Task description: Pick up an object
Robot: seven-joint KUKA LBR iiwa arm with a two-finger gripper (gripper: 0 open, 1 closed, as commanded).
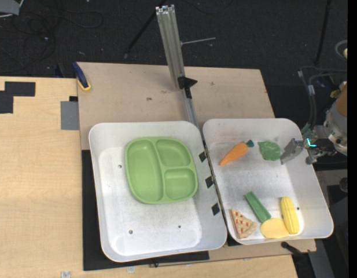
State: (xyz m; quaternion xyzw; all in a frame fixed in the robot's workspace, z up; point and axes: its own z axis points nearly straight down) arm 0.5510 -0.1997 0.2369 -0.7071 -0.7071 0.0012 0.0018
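Approaching from the right rim of the right bin [317, 184], the claw [294, 150] hovers; whether it is wide or narrow cannot be told. Nearest, just beside it, lies the green lump [269, 150], probably light and soft: pinch its middle. Beyond that lies the carrot [235, 153], likely rigid, slippery plastic: grip mid-body.

arm [339, 114] cut off at right edge, end effector [294, 149] fingers too blurred to tell
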